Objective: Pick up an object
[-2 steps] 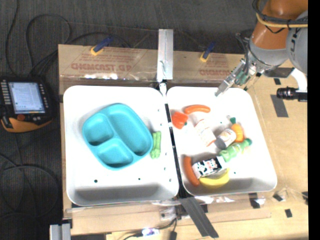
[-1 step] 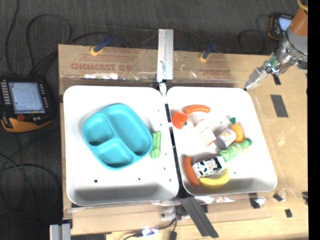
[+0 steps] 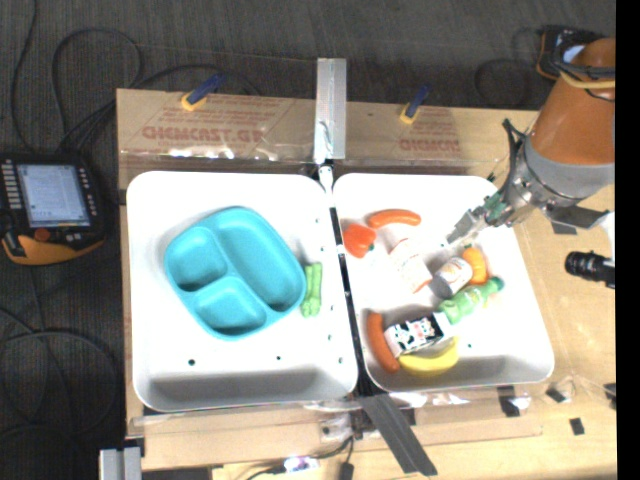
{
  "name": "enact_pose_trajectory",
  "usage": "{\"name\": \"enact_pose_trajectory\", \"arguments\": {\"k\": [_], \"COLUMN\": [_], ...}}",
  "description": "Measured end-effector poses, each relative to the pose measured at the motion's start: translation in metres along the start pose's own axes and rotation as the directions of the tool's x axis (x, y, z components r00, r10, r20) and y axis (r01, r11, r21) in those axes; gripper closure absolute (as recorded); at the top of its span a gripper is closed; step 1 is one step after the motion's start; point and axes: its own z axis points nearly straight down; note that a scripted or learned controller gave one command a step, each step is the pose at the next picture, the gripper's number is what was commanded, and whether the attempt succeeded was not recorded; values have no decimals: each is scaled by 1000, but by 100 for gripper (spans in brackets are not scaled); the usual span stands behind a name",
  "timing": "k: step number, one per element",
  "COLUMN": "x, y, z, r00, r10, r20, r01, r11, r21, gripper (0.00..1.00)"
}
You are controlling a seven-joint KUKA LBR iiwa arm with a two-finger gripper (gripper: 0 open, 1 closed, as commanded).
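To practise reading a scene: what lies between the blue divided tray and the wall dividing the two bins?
In the camera view, a green pea pod lies between the blue divided tray and the dividing wall, beside the tray's right edge.

You get even bright overhead light, mild glare on the white bins, soft shadows, slightly soft focus.

At the right edge of the frame the arm shows a broad orange band with a grey ring beneath it. From that ring a slim, dark gripper tapers off, flecked with green.
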Motion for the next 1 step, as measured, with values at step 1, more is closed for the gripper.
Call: {"name": "enact_pose_trajectory", "arguments": {"k": [1], "x": [-48], "y": [22], "z": [-21], "r00": [992], "r10": [128], "r20": [1], "r01": [-128], "r11": [992], "r21": [-1], "gripper": [100]}}
